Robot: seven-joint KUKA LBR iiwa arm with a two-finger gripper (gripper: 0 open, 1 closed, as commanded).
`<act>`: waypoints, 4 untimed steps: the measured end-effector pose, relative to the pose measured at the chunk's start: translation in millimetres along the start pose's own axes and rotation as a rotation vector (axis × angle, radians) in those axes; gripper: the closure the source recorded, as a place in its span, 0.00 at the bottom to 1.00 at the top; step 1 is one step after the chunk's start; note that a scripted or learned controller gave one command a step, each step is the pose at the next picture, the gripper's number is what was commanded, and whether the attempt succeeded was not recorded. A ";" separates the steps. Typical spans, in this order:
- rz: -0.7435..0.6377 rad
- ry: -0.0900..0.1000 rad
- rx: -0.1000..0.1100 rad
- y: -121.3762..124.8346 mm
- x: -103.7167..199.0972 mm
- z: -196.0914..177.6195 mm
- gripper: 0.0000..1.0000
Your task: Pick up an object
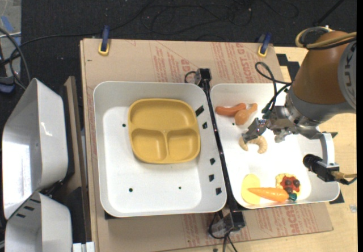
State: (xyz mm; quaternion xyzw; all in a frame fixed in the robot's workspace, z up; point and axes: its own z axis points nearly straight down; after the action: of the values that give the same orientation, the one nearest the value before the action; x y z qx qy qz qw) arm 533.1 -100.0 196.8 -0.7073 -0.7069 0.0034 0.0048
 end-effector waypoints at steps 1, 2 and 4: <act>-0.002 -0.002 -0.011 2.6 -0.1 -5.1 0.00; 0.000 -0.001 -0.006 4.8 0.4 38.2 0.00; 0.002 -0.001 -0.010 7.2 -0.4 104.8 0.00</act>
State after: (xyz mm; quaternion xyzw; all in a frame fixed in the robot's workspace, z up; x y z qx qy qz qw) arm 539.0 -100.2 92.0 -0.7079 -0.7063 0.0004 0.0010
